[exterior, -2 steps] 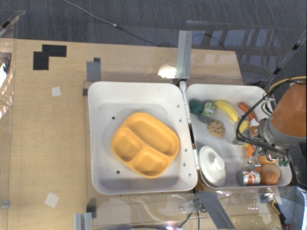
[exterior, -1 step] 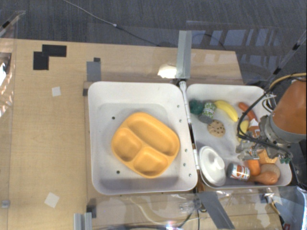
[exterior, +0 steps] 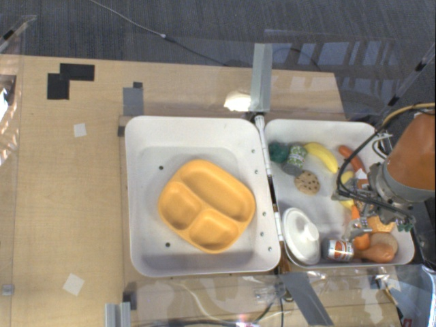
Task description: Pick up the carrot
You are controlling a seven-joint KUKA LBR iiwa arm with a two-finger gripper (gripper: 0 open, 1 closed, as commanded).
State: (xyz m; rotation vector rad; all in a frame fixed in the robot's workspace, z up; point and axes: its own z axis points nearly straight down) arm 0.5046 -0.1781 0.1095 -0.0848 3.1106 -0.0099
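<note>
The carrot (exterior: 355,213) lies near the right side of the right bin (exterior: 320,129). Only orange bits of it show, one beside the gripper and one below it by the can. My gripper (exterior: 371,216) hangs low over that spot, right above the carrot, under the grey wrist with its orange band (exterior: 414,159). The wrist hides most of the carrot and where the gripper meets it.
The right bin also holds broccoli (exterior: 289,154), a banana (exterior: 322,157), a cookie (exterior: 308,181), a white bowl (exterior: 300,234), a can (exterior: 338,250), a brown potato-like lump (exterior: 381,248) and a red-orange piece (exterior: 347,152). A yellow divided plate (exterior: 206,204) sits in the left bin (exterior: 143,182).
</note>
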